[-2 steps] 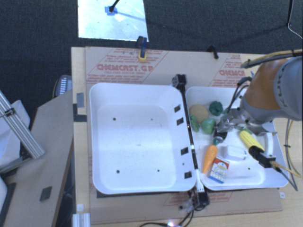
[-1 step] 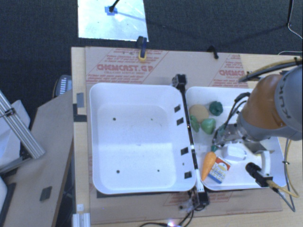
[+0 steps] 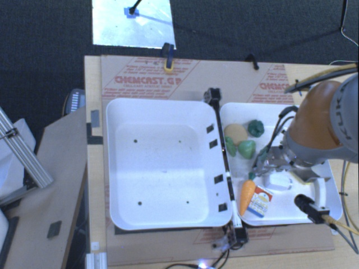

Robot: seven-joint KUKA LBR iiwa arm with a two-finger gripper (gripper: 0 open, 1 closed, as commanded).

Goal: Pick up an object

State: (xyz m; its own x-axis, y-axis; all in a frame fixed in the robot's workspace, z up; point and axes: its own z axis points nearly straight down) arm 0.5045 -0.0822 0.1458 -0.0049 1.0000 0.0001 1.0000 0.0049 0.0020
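1. Two white bins on the surface; right bin point(image 3: 331, 203) holds a carrot point(image 3: 246, 195), a small carton point(image 3: 259, 202), a tan ball point(image 3: 236, 132) and green pieces point(image 3: 247, 148).
2. Pincer point(image 3: 263, 164) low in right bin, just above the carrot; grip state cannot be told.

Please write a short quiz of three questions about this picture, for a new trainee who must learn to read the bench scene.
1. True or false: the carrot lies in the right bin.
2. Which thing touches the carrot's right side? A) the tan ball B) the small printed box C) the dark green item
3. Fill in: the gripper hovers over the ____ bin.

Key
1. True. The carrot lies near that bin's left wall, toward the front.
2. B. The small printed box lies against the carrot; the tan ball and the dark green item lie farther back in the bin.
3. Right. The left bin is beyond the divider from it.
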